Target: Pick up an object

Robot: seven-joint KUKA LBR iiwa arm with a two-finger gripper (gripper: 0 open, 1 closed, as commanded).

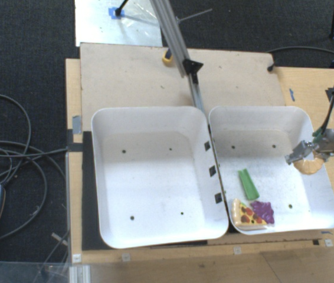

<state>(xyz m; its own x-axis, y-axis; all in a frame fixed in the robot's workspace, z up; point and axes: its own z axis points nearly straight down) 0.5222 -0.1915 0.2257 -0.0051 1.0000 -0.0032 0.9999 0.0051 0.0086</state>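
Note:
The right bin (261,119) holds several small objects. A green stick-shaped piece (248,184) lies near the bin's middle. A toy pizza slice (246,214) and a purple bunch of grapes (264,210) rest at the front edge. A tan, rounded bread-like piece (308,167) sits by the bin's right wall. My gripper (301,154) reaches in from the right and hangs directly over the tan piece, touching or almost touching it. Whether it grips the piece is hidden.
The left bin (105,175) stands beside the right one, with a divider carrying black clips (212,171) between them. A slanted metal pole (176,37) crosses the back of the bench. Cables lie on the floor at left.

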